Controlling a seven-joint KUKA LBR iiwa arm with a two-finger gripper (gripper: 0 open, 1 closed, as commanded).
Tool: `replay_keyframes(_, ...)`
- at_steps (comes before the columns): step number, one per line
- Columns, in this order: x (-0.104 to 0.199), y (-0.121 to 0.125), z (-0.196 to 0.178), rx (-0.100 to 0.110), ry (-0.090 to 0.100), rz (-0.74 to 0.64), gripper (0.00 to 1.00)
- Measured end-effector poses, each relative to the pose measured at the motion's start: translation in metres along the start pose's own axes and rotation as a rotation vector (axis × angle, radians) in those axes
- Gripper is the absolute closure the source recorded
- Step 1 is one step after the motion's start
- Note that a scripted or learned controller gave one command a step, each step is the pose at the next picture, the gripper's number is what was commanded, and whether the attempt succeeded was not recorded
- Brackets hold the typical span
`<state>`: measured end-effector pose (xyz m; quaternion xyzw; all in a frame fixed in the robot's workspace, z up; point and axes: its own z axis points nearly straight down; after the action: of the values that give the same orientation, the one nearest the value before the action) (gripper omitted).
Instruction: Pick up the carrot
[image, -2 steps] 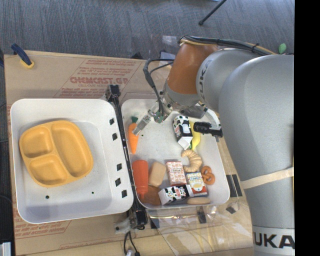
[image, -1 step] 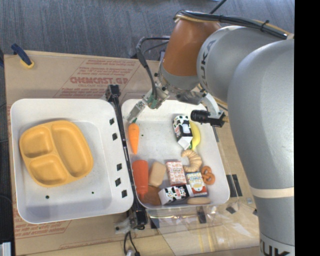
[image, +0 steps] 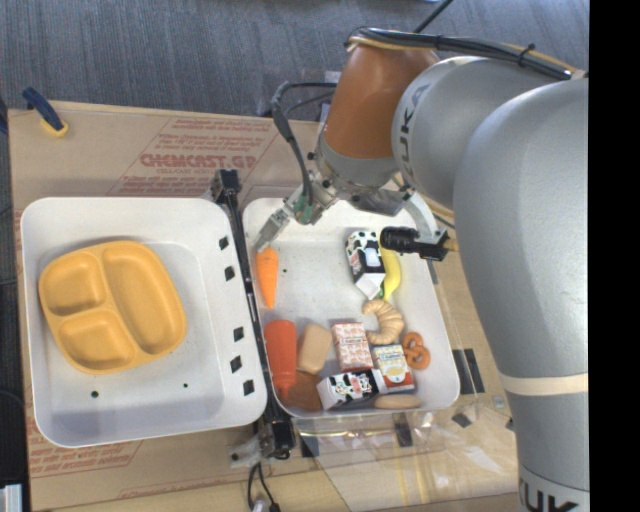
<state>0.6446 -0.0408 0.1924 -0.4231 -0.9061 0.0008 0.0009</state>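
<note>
The gripper (image: 268, 236) hangs low over the top-left corner of the right bin (image: 330, 290), its slim fingers angled down and to the left from the wrist. Whether those fingers stand apart or together I cannot tell — they read as one narrow grey shape at this slant. Nothing shows between them, so the carrot (image: 267, 277) is not held.

The carrot lies on the bin floor just below the fingertips, close against the left wall, its long axis running roughly up and down the view. That placement matters: the wall and the black divider (image: 240, 275) between the bins leave little room on the carrot's left, so a grasp probably has to close across its width with one finger slipping into a tight gap.

To the right of the carrot the floor is bare white — good room for the other finger. Below it sits an orange-red cylinder (image: 281, 355), near but apart, and beside that a tan block (image: 313, 349). The rest crowds the lower right: small cartons (image: 352, 345), a croissant (image: 384, 318), a pretzel (image: 415, 350), a banana (image: 391, 275) and a black-and-white carton (image: 362, 252) higher up, all well apart from the carrot.

The left bin (image: 60, 400) holds a yellow divided plate (image: 110, 303).
</note>
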Motion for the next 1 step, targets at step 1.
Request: replay_keyframes(1,0.0052,0.0123,-0.001,-0.004,-0.004,-0.15,0.0)
